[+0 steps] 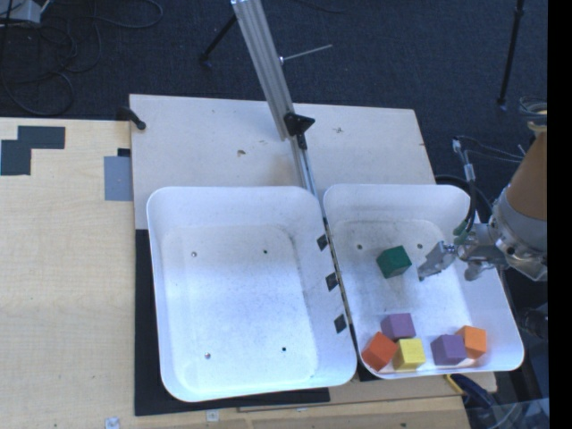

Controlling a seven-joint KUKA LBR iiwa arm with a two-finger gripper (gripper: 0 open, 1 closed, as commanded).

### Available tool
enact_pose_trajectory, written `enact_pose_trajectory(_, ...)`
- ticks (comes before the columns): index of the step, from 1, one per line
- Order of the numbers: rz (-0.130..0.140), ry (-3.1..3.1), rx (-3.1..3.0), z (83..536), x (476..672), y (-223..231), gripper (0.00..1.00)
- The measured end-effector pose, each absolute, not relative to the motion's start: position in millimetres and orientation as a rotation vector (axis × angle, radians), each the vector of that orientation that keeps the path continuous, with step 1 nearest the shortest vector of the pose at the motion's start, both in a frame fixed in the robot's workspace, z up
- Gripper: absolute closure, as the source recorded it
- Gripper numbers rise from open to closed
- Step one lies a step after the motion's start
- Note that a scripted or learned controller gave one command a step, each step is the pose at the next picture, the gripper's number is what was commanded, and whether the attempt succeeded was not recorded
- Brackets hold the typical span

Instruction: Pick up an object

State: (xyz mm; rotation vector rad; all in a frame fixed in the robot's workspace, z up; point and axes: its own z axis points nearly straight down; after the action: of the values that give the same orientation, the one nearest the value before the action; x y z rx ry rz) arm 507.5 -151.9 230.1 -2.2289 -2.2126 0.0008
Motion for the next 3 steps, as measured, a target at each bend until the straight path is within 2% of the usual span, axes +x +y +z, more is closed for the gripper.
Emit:
enact_pose_trajectory(1, 0.002, -2.226, -2.216, 89, 570.7, -149, 0.0)
enact_pose_trajectory(2, 0.0, -2.223, -2.213, 131, 543.3, -110, 0.0)
enact_pose_trajectory(3, 0.001, -2.224, -2.216, 91, 577.8, -122, 0.0)
